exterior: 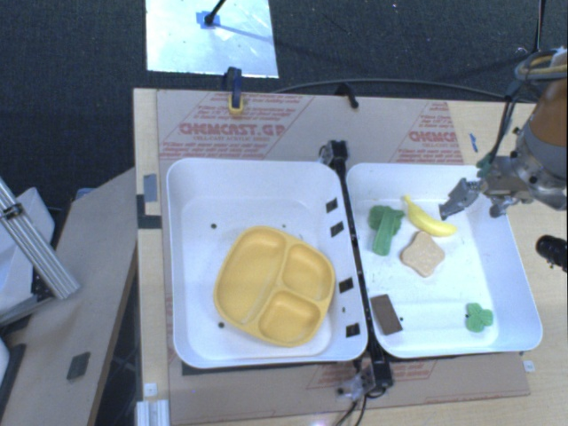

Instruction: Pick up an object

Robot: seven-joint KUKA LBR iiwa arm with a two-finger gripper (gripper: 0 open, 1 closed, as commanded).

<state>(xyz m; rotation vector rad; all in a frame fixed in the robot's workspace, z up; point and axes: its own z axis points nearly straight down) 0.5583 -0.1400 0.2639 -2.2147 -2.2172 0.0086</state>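
Nothing lifted yet — jaws (pixel 477 197) spread apart and empty above the right bin (pixel 510 264), just beside the banana (pixel 428 219) (bread slice (pixel 422 256) and green piece (pixel 385 227) close by), with descent, grip and lift all left.

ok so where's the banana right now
The banana lies in the right bin, near its back, right of the green piece and just above the toast slice.
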